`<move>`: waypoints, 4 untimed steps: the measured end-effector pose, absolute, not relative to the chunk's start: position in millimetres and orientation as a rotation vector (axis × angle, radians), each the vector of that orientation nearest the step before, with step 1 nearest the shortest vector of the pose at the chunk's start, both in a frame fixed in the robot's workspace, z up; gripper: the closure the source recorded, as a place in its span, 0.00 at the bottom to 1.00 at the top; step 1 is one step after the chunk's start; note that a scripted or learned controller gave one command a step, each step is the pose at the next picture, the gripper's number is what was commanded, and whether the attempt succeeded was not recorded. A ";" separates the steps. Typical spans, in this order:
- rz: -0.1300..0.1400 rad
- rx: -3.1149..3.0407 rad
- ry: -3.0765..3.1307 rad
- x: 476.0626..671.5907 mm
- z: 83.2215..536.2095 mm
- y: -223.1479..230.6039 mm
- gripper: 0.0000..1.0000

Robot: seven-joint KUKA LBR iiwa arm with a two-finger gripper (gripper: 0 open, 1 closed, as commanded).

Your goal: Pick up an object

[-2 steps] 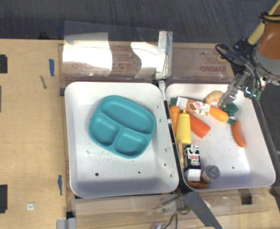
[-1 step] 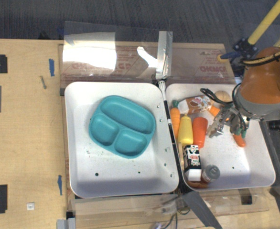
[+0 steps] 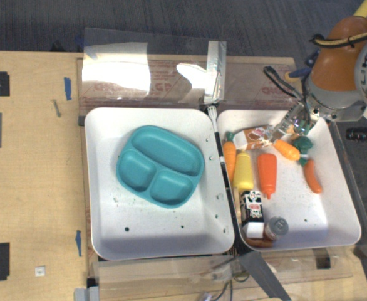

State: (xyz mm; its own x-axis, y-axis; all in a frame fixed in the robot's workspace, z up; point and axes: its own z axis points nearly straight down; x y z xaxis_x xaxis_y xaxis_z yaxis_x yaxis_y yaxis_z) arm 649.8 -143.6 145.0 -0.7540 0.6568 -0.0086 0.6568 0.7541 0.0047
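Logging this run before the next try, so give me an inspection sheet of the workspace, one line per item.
Surface: two white bins side by side, left bin, right bin, on a wooden bench.
Job's things: orange bottle, yellow bottle, toy carrots, black and white carton, all in the right bin.
Clutter: teal divided tray in the left bin.
Grippers: gripper over the right bin's far end.
Cables: black cable beside the arm.
Surroundings: dark floor.

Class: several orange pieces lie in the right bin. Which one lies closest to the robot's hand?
The small orange piece at the bin's upper right, just under the hand. The larger orange bottle and the carrot-like one lie further down the bin.
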 end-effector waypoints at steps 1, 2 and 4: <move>0.002 0.951 2.983 622.2 119.9 -144.0 1.00; 0.012 1.024 2.954 639.8 222.8 -46.9 1.00; 0.007 1.351 2.829 610.9 236.9 -4.6 1.00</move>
